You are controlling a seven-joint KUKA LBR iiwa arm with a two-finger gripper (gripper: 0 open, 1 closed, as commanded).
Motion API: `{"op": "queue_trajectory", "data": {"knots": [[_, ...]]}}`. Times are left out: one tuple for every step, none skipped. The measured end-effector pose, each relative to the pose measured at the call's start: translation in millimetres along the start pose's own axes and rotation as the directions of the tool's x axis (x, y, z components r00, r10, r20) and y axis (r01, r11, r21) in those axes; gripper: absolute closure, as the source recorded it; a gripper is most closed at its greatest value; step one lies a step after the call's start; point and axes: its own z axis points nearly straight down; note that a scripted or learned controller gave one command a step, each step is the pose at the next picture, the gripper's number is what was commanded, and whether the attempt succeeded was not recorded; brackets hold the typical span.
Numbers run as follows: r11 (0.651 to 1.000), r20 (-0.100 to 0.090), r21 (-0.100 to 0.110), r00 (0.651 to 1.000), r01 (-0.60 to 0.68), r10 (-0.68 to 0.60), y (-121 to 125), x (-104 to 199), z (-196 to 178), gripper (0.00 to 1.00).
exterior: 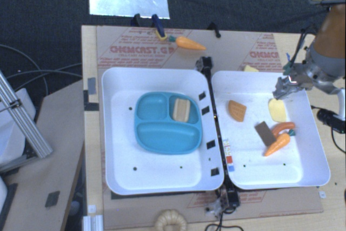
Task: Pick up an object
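Nearest in the right bin [311,170]: carrot [277,144], sausage [283,128], brown block [265,132], all touching or just beside each other. Farther back a yellow piece [278,110] and an orange wedge [237,111]. Left bin [116,170] holds a blue tray [162,135] with a tan block [181,110]. Gripper [285,85] hovers just above the yellow piece, nothing between its fingers; finger spread: cannot tell. Pick not yet done, descent and grasp left. A second carrot [187,43] lies beyond the bins
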Motion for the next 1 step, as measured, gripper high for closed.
{"op": "queue_trajectory", "data": {"knots": [[1.0, -0.001, 0.005, 1.0, 0.002, -0.002, -28.1, 39.8, -5.6, 1.0]]}}
